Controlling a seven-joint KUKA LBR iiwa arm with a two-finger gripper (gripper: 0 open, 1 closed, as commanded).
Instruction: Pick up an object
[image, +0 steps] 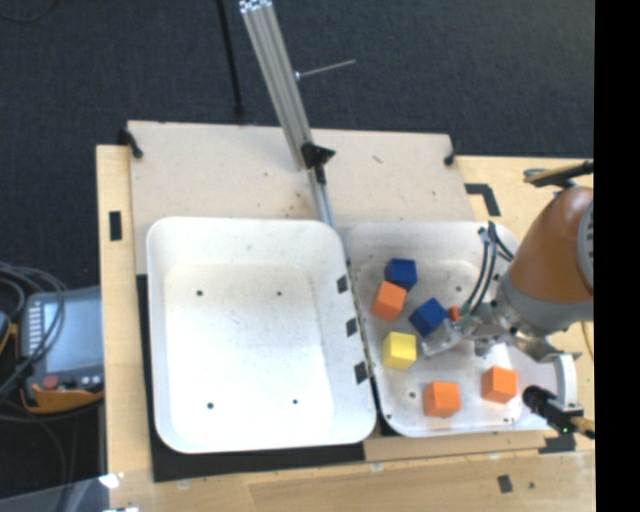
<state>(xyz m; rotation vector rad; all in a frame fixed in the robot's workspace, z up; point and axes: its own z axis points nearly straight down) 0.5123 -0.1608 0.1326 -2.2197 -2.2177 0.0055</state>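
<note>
On the left of the counter I see a white bin. In the right bin sit 2 blue, 3 orange and 1 yellow block. The jaws are beside a blue block; open or closed, I cannot tell.

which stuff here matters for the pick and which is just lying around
For the job:
- right bin
- blue cubes
- orange cubes
- yellow cube
- gripper

Just lying about:
- left bin
- metal rail
- pendant
</note>
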